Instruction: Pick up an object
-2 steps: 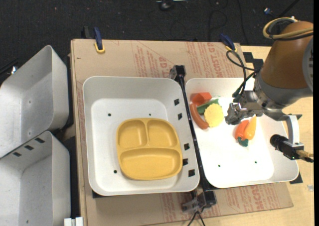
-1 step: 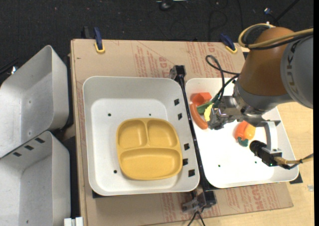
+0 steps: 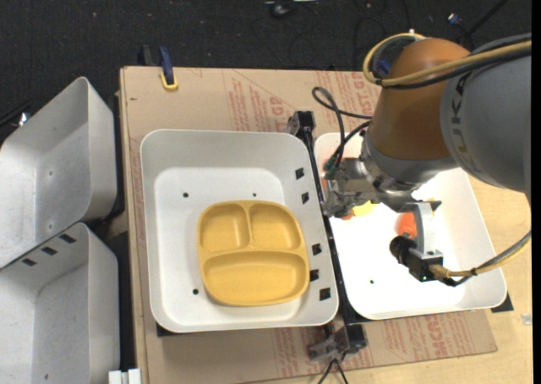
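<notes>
The yellow divided plate [image 3: 252, 253] looks the likeliest thing to pick up. It lies flat in the middle of the left bin [image 3: 161, 205], well clear of all four walls. By its look it is moulded plastic: probably light and stiff, not fragile, but smooth and likely slippery. It sits low and wide, so a two-finger grip across the whole body seems out of reach; the raised outer rim, or one of the ridges between compartments, would be the better place to pinch, and a pinch at one edge would probably let it tilt.

It is a rounded rectangle in uniform mustard yellow, with two smaller compartments at the far side and one long compartment at the near side. Nothing rests on it.

In the right bin [image 3: 473, 298], small objects lie partly under the arm: an orange-red piece [image 3: 407, 223] and a bit of yellow [image 3: 362, 211] beside it, both too hidden to identify.

The arm [image 3: 423, 112] hangs over the right bin near the divider between the two bins. The hand [image 3: 342, 192] is low there under the wrist, and I cannot tell how it is set. Both bins sit on the brown worktop [image 3: 254, 90].
</notes>
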Robot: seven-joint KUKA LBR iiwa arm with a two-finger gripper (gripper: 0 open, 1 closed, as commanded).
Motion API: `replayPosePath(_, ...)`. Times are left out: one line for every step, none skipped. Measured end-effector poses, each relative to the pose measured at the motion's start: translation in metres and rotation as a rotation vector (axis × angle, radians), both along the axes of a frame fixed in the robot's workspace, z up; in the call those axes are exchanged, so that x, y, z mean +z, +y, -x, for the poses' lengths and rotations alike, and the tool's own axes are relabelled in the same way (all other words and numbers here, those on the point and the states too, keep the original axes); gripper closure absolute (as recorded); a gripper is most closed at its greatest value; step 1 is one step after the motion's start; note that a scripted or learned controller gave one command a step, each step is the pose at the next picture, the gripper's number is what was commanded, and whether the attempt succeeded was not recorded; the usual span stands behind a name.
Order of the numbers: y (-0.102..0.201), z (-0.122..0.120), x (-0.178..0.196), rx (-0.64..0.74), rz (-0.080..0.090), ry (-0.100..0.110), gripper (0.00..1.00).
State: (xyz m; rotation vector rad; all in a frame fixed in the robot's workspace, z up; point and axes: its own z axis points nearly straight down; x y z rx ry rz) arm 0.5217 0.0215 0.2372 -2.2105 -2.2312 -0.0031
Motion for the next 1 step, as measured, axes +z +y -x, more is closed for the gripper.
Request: replayPosePath(0.0536,0.002,-0.0133,-0.001,0.001,0.004,1.0)
